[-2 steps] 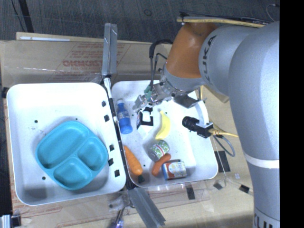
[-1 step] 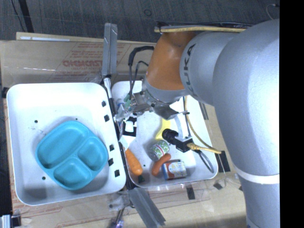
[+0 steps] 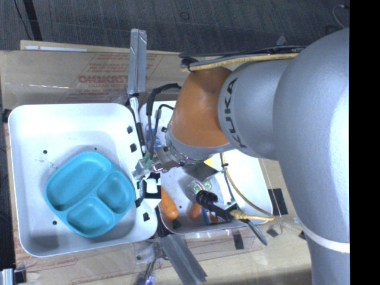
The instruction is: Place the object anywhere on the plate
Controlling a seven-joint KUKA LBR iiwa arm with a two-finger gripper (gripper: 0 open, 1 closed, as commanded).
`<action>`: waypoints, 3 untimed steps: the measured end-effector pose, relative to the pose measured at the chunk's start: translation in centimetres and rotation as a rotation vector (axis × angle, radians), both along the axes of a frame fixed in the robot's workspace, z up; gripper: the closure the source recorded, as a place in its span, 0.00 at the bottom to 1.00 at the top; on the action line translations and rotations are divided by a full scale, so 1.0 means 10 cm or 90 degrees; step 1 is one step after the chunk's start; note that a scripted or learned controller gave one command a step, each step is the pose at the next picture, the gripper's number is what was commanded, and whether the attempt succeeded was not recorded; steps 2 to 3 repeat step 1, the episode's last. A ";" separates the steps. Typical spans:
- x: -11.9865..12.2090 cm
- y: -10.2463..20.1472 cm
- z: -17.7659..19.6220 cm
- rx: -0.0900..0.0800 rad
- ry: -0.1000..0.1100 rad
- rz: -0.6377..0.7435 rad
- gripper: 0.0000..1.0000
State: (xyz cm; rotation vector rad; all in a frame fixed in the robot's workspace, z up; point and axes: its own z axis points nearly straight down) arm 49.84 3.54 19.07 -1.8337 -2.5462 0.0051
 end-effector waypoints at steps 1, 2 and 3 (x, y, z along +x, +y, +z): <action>0.00 -0.01 0.00 0.000 0.000 0.000 0.00; 0.00 -0.01 0.00 0.000 0.000 0.000 0.00; 0.00 -0.01 0.00 0.000 0.000 0.000 0.00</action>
